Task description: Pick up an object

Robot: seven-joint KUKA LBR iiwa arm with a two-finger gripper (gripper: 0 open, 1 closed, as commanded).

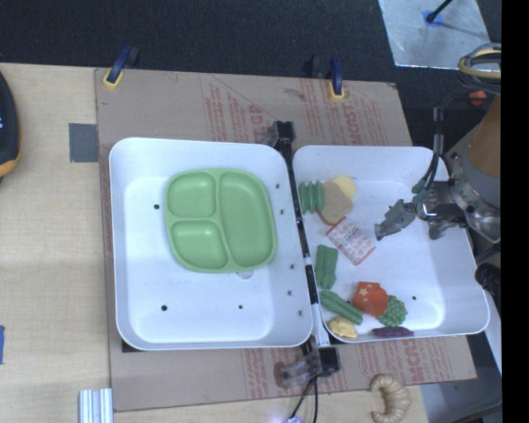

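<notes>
Over the right bin (450, 276), the gripper (392, 220) hangs with its fingers parted and nothing between them. We see the nearest candidate, a red-and-white packet (350, 241), just to the gripper's left and slightly below it; beyond that lie a yellow wedge (339, 197) and a ridged green piece (311, 196). Further below the gripper sit a red tomato-like toy (369, 296) and green pods (339, 306) (all plastic food). Far to its left, the left bin (132, 236) holds a green divided plate (221, 219).
</notes>
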